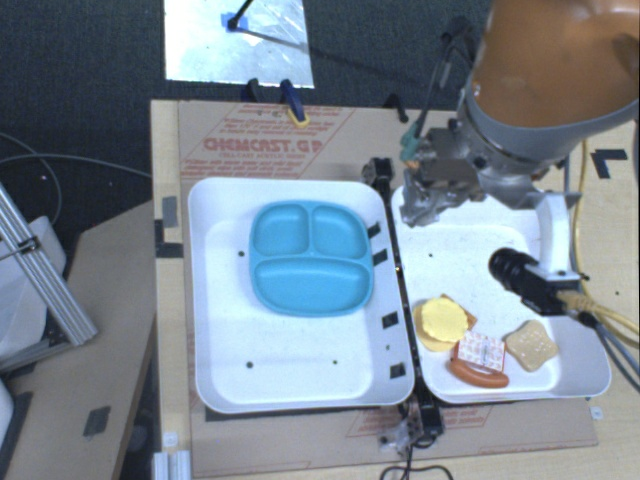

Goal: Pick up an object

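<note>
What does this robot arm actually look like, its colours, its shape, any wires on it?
The big rounded arm has an orange band over a grey collar. Below the collar sits a cluttered grey metal gripper with dark thin cables looping beside it and a small teal connector. A white bracket with a black cylinder, perhaps a camera, hangs off the wrist, with yellowish cables trailing from it.

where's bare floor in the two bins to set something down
Left bin: free strip along the near edge below the blue divided plate, and a narrow band left of it. Right bin: bare middle between the tool and the toy food. Its near edge is crowded.
</note>
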`<action>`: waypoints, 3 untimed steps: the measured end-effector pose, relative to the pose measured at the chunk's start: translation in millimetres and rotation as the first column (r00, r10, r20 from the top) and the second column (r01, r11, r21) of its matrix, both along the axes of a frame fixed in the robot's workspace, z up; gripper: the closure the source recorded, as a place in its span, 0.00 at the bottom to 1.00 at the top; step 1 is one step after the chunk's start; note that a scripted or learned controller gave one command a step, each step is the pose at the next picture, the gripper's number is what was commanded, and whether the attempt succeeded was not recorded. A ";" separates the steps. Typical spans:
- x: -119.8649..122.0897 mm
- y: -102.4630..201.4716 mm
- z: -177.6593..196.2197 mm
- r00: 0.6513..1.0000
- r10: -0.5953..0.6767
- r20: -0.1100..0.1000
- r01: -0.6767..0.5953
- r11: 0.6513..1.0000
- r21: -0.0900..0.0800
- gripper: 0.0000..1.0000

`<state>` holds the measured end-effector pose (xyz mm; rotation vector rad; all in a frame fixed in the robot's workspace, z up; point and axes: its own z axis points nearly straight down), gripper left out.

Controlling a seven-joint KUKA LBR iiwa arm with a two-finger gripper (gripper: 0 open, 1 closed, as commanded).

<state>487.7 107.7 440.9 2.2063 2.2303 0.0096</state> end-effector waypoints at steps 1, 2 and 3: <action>0.0 0.0 -0.5 1.000 0.000 -0.001 0.000 1.000 0.000 0.00; 0.7 0.1 10.9 1.000 0.006 0.003 -0.006 1.000 0.000 1.00; 0.7 0.1 10.3 1.000 0.006 0.002 -0.006 1.000 0.000 0.00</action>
